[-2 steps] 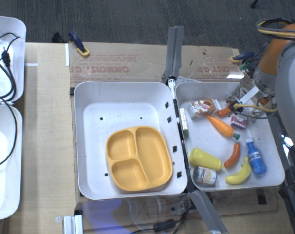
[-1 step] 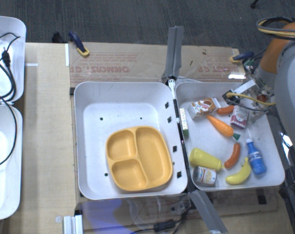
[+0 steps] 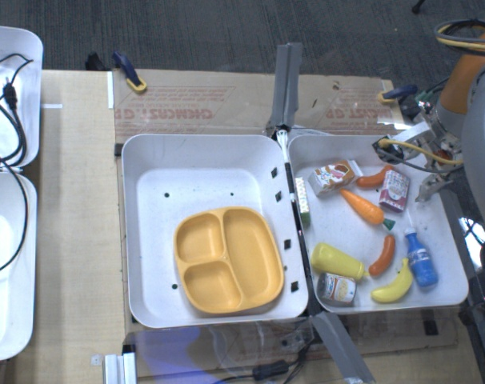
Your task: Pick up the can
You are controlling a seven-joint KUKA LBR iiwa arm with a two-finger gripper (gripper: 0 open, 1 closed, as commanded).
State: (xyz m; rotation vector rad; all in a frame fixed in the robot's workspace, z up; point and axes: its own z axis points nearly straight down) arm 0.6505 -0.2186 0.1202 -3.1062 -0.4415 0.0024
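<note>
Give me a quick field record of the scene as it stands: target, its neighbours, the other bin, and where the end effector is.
target: can, lying on its side near the front edge of the right bin
neighbours: yellow bottle just behind it, banana to its right
also in right bin: carrot, blue bottle, sausage
left bin: holds a yellow divided plate
end effector: at the right bin's far right side, well away from the can
task status: can not yet picked up
</note>
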